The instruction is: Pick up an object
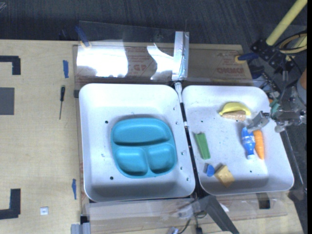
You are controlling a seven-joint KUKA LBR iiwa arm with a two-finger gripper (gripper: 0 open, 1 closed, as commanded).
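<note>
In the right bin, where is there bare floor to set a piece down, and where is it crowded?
Bare floor lies in the right bin between the green block and the blue bottle, and along the far wall left of the banana. The right side is crowded: banana, bottle, carrot and the gripper. The blue piece and tan block fill the near edge.

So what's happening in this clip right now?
A robot arm reaches in from the right over the right bin, its tool low near the bin's far right corner, next to a banana, a blue bottle and a carrot. Nothing is visibly lifted. A green block, a small blue piece and a tan piece lie nearer the front. The left bin holds a blue divided tray.
</note>
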